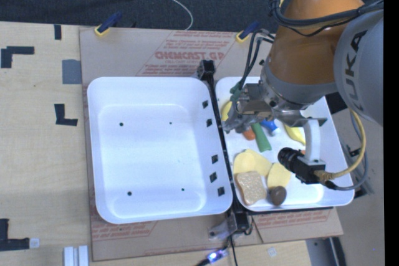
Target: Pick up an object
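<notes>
white plastic forms both bins, set side by side on a brown cardboard sheet (187,53) that is held to the counter (37,134) by yellow-and-blue clamps (107,23) at its far corners, presumably so nothing shifts under the arm. the left bin (149,152) is bare apart from small dark dots on its floor; all candidate objects are gathered in the right bin (330,196), which is judged to be the pick source. seen there: a slice of toy bread (250,186), a pale yellow wedge (251,162), a second yellow piece (279,175), a brown rounded item (277,196), a green stick (262,139), small orange and blue bits beside it, and a yellow banana-like piece (296,133) partly hidden under the arm. the hand (244,114) is lowered over the far-left part of the right bin, near the divider between the bins, just above the green stick and orange bit; whether its jaws are apart or together cannot be told, and nothing is seen clamped. a pick is judged not yet made. red print on the cardboard reads roughly "chemcast gp", mirrored and faint; "ku" is legible on the grey arm link (368,53).
</notes>
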{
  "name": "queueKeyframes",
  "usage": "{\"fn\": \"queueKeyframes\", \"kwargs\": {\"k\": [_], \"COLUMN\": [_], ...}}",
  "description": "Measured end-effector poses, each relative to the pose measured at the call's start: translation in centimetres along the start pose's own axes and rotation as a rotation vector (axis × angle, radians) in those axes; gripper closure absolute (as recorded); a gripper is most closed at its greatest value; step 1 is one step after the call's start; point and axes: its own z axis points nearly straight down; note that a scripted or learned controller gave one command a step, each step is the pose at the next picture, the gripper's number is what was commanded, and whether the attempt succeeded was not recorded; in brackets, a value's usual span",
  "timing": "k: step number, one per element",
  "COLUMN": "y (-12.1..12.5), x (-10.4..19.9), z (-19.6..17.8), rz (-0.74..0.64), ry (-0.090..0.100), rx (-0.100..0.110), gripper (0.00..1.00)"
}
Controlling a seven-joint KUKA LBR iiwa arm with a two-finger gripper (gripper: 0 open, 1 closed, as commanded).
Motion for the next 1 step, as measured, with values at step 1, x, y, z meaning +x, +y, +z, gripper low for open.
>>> {"fn": "queueKeyframes", "kwargs": {"k": [1], "y": [2.91], "x": [6.81], "z": [15.40], "rz": [-0.001], "ry": [-0.005], "rx": [0.027], "gripper": [1.00]}}
